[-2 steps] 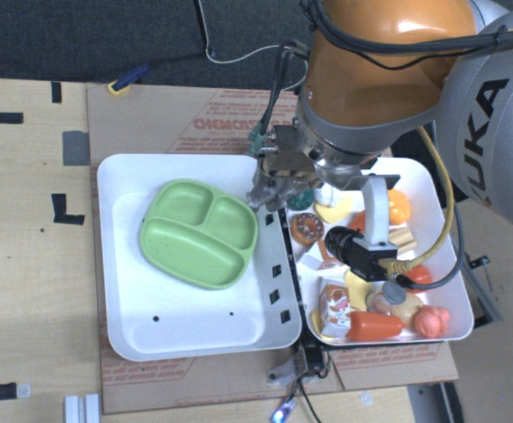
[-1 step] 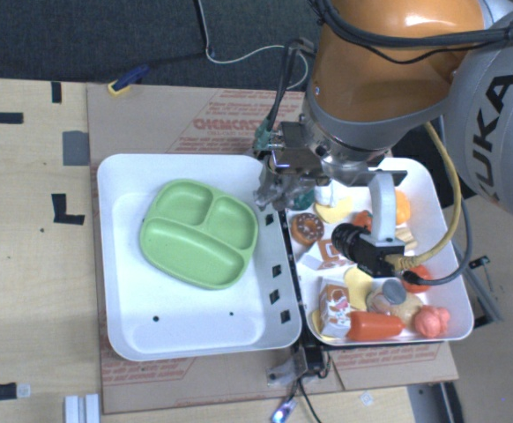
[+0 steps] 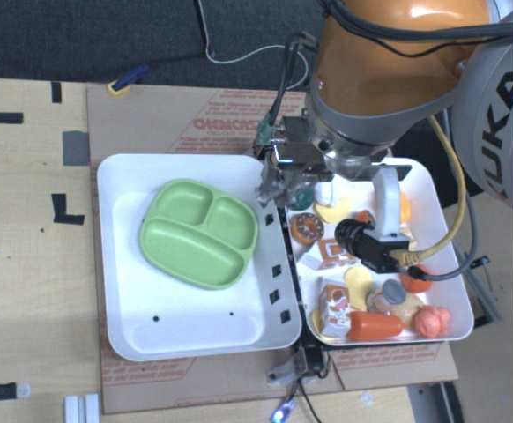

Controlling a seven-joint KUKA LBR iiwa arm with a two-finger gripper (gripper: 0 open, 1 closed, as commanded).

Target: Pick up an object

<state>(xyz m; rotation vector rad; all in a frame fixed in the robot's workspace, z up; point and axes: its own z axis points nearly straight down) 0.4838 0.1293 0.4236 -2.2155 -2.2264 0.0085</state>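
Two shallow white bins are seen side by side on the desk (image 3: 27, 236), which is covered partly by a cardboard sheet (image 3: 195, 122).

Left bin (image 3: 120, 324): a green divided plate (image 3: 199, 232) is lying flat in it, tilted slightly toward the bin's upper half. The rest of the floor is bare white.

Right bin (image 3: 437, 196): a cluster of small toy food items is held here. An orange carrot-like piece (image 3: 375, 326) is lying at the near edge, with a pink round item (image 3: 431, 321) just to its right. A small printed carton (image 3: 334, 307) is set beside the carrot. A brown round cookie-like piece (image 3: 308, 227) is noted near the divider, and a yellow piece (image 3: 331, 210) just above it.

The arm (image 3: 397, 51) is reaching in from the right, its orange band dominating the upper view. The end effector (image 3: 278, 183) is positioned low over the divider between the bins, at the upper left corner of the right bin. Whether its fingers are apart or closed cannot be told; nothing is seen clearly between them. A black cylindrical fitting (image 3: 367, 243) with a yellow cable is hanging over the toys.
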